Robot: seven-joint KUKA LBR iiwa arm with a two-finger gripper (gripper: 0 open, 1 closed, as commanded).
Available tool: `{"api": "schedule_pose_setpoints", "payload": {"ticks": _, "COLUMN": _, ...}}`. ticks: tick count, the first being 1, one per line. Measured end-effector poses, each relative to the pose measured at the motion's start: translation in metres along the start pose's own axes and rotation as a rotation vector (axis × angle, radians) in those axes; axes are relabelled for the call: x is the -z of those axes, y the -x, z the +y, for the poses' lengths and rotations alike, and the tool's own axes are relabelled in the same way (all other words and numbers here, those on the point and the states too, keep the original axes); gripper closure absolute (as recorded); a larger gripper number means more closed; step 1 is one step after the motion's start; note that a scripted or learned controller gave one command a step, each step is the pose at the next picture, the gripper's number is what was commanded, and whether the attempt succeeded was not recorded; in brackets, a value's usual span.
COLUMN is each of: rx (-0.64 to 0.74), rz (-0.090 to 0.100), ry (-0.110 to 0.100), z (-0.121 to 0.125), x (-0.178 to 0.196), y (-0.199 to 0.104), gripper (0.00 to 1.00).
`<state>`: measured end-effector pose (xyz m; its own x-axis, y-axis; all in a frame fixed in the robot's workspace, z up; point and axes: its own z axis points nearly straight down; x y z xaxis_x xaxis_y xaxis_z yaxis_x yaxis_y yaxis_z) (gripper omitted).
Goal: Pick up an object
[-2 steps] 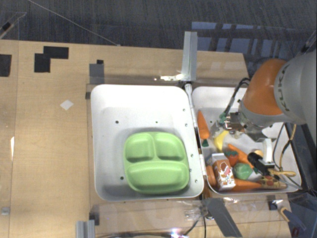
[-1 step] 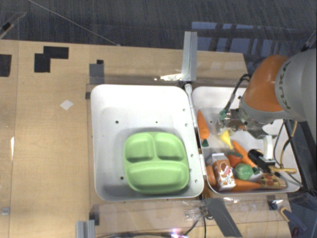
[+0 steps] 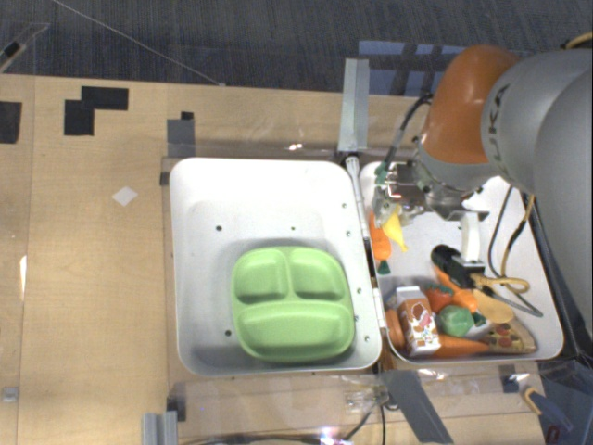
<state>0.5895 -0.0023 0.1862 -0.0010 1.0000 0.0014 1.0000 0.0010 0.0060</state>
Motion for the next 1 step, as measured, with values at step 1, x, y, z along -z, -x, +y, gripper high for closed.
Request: {"api": "schedule_pose_setpoints", "payload": {"ticks": 1, "rx": -0.084, "rz": -0.001, "ry": -0.001, "z": 0.0213, "x": 0.0070, "y": 0.0050, "gripper": 1.00}}
